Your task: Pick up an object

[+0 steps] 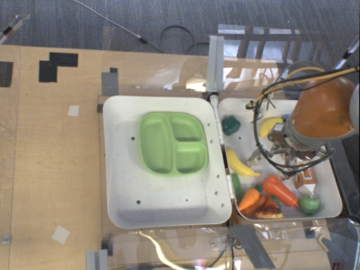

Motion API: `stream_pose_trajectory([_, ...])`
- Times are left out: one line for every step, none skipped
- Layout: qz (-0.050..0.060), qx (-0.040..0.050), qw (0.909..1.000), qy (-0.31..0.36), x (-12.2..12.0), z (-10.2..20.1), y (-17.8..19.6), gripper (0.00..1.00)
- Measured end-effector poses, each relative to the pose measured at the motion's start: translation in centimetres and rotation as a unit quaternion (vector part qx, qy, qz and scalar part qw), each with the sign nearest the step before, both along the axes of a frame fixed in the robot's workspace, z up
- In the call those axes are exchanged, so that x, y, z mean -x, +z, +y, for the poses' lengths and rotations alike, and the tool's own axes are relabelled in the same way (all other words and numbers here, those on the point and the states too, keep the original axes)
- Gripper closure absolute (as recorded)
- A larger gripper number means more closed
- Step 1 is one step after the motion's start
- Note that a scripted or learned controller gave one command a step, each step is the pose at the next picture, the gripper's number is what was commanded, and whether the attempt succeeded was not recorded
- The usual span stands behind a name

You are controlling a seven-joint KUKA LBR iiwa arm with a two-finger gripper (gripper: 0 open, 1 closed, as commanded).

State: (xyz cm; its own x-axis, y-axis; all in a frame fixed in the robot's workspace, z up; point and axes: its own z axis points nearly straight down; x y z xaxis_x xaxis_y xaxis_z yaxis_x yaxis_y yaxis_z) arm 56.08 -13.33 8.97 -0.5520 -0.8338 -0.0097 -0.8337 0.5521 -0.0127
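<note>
— What lies in the right bin [336,198]?

— Smooth plastic food: a curved yellow banana [241,165], a second banana [269,126] partly under cables, two tapered orange carrots [279,190] [248,199], a dark green lump [230,125], a round green piece [309,205]; all crowded together.

— And the left bin [121,151]?

— A matte green divided tray [171,142], rounded corners, three compartments.

— The gripper?

— The gripper [288,161] sits under the orange band [323,111] and looped black cables [264,145]; its state I cannot tell; it hangs above the carrots on the pale wooden desk [50,167].
</note>
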Motion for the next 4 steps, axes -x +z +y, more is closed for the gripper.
stream_pose_trajectory([0.001, -0.0015, 0.9901, -0.140, -9.2, -6.9, 0.0, 0.00])
stream_pose_trajectory([0.003, -0.0010, 0.9825, -0.186, 1.2, -7.3, -0.1, 0.00])
stream_pose_trajectory([-0.002, 0.0019, 0.9999, 0.017, 5.9, -1.7, 0.1, 0.00])
stream_pose_trajectory([-0.007, 0.0032, 0.9998, 0.019, 6.5, 1.5, 0.2, 0.00])
